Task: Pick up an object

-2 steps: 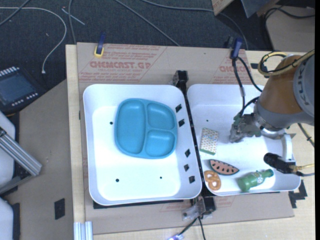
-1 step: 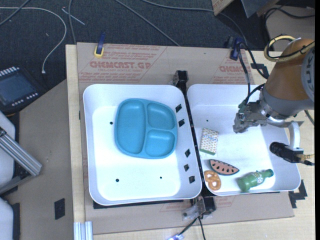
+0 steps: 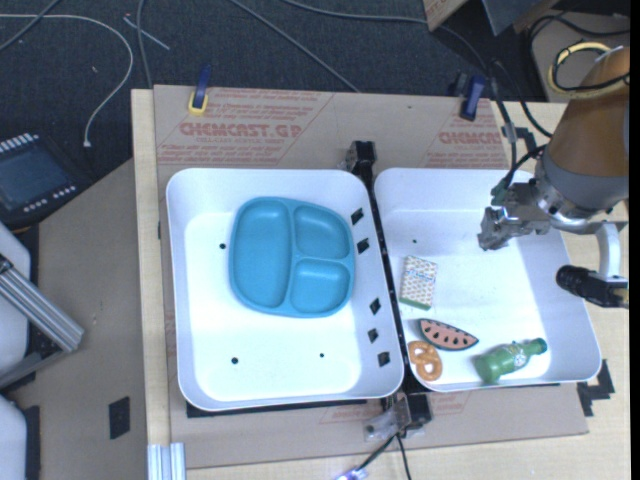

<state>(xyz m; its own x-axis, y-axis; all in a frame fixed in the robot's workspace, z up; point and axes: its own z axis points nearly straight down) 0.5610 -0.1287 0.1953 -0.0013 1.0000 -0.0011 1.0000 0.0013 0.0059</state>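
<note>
My gripper (image 3: 494, 230) hangs over the back right part of the right bin (image 3: 455, 188), with nothing visible between its fingers. In front of it and to the left lies a small pale patterned packet (image 3: 419, 281). Nearer the front lie a watermelon slice (image 3: 447, 334), a pretzel (image 3: 426, 360) and a green bottle (image 3: 507, 359) on its side. All of these are well apart from the gripper.
The left bin (image 3: 200, 268) holds a blue divided plate (image 3: 291, 256). A black clip divider (image 3: 372, 268) runs between the bins. Cables lie on the dark floor behind the bench. The arm's grey body and orange band stand at the right edge.
</note>
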